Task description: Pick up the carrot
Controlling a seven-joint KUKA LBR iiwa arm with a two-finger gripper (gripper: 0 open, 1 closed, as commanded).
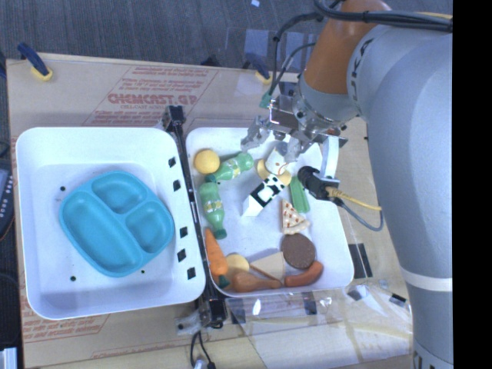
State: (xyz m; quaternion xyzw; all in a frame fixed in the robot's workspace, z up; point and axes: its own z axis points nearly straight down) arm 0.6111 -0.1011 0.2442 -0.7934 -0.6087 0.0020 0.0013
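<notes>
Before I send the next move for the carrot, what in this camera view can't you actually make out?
- End effector: whether its fingers are open or shut, blurred against the toys below.
- Carrot: its lower end, crowded by the toy food beside it and the right bin's wall.
- Small pale toy under the wrist: part hidden by the end effector, so its kind is unclear.
</notes>
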